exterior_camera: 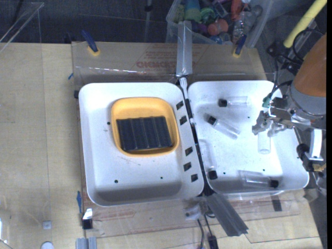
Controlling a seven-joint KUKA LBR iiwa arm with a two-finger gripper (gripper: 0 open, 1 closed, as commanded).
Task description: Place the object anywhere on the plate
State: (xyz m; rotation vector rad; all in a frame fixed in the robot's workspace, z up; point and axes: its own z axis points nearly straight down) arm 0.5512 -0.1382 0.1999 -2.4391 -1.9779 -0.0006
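A yellow plate (143,108) sits in the left bin (93,139) with a dark ribbed slab (143,132) lying on it. Several clear vials with black caps lie in the right bin (290,170): one at the back (234,102), one in the middle (222,127), one along the left wall (204,157), one at the front (255,179). My gripper (266,128) hangs over the right side of that bin, fingers apart. Another clear vial (264,143) lies just under its tips, and nothing shows clamped between them.
A raised divider (188,139) with black clips separates the two bins. A clear tub of coloured toys (218,9) stands behind the bench. Cables and a yellow hose (308,14) run at the right near the arm.
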